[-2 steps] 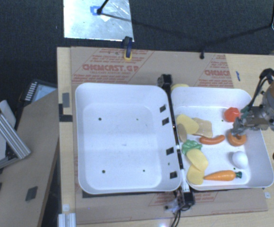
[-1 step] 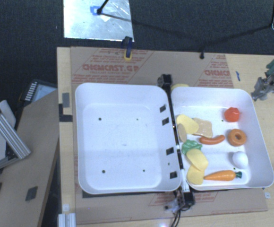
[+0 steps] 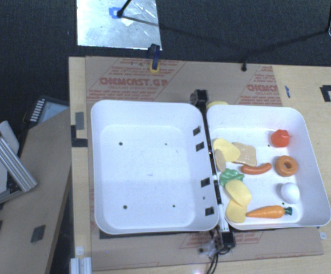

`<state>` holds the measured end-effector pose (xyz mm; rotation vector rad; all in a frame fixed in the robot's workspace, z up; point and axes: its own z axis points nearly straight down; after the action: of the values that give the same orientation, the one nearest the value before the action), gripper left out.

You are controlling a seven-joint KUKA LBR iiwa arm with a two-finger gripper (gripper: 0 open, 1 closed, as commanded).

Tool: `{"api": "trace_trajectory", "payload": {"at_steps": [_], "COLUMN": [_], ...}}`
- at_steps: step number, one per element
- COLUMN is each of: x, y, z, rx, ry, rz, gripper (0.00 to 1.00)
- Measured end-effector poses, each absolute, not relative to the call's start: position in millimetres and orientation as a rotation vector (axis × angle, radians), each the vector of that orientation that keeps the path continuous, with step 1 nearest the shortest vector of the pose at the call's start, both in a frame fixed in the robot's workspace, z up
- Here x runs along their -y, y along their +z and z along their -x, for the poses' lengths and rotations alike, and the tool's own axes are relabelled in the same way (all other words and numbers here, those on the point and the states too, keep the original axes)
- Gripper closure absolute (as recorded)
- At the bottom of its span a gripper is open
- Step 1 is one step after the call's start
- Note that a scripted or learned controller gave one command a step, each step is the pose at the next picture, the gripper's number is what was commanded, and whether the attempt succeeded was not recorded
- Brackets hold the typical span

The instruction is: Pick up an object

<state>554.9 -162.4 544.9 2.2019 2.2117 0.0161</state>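
Note:
The right bin [image 3: 302,124] holds several toy foods. A red tomato [image 3: 279,137] sits near its far right, with a brown doughnut [image 3: 286,165] and a white egg [image 3: 289,192] in front of it. An orange carrot [image 3: 265,212] lies along the near edge. A red sausage [image 3: 256,168] lies mid-bin beside a tan bread slice [image 3: 245,152]. Yellow pieces [image 3: 226,150] [image 3: 239,193] [image 3: 235,211] and a green leafy piece [image 3: 230,176] crowd the bin's left side.
The left bin [image 3: 148,167] adjoins the right one along a black-clipped seam [image 3: 208,164]. Both rest on a cardboard sheet [image 3: 131,81]. A yellow item [image 3: 217,104] lies just behind the right bin. A metal plate [image 3: 118,15] lies beyond the bench.

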Motion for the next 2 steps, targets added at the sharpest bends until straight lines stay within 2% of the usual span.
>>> {"api": "trace_trajectory", "payload": {"at_steps": [1,2], "x": [209,206], "y": [535,536], "z": [-618.3,-638.5], "rx": [-2.217,-2.223], "ry": [0.001,0.003], "rz": [-2.217,-2.212], "gripper": [1.00,1.00]}}
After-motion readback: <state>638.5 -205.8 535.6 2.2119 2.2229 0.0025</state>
